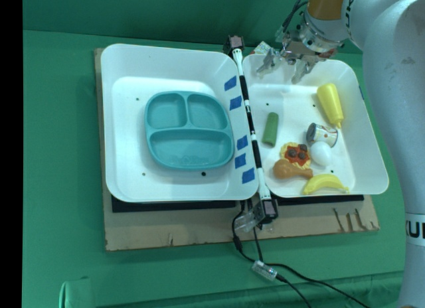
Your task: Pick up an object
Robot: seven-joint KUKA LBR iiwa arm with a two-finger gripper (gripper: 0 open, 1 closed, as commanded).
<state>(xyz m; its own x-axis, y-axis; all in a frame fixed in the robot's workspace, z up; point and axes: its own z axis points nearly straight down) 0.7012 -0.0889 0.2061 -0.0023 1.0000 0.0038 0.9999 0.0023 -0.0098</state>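
Above the right bin's [372, 167] far edge, the arm's fingers [265, 61] hang spread, gripping nothing.

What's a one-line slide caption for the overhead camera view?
Gripper open above the right bin's far edge; mustard bottle, banana and other toy food wait below; teal plate in left bin.

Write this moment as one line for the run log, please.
gripper: open, above far edge of right bin, holds nothing | right bin: yellow bottle, green cylinder, banana | left bin: teal plate
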